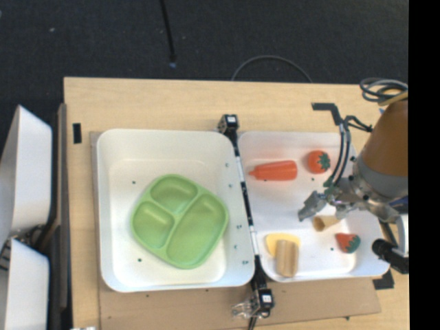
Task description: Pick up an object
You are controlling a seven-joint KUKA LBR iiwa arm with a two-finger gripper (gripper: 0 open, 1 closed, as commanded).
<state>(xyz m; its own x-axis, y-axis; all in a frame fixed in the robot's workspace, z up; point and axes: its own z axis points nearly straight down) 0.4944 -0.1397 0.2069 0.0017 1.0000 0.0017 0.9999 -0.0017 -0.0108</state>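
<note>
Two bins (110, 184) touch; jaws (320, 208), grip state unclear, hover mid-right bin beside a tan piece (326, 222).

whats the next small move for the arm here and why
Probably a short descent straight down. The gripper hangs in the right white bin just above a small tan piece, with nothing visibly held. The orange carrot-shaped toy, red tomato toy and red strawberry toy lie apart from it, so the tan piece looks like the nearest target.
</note>
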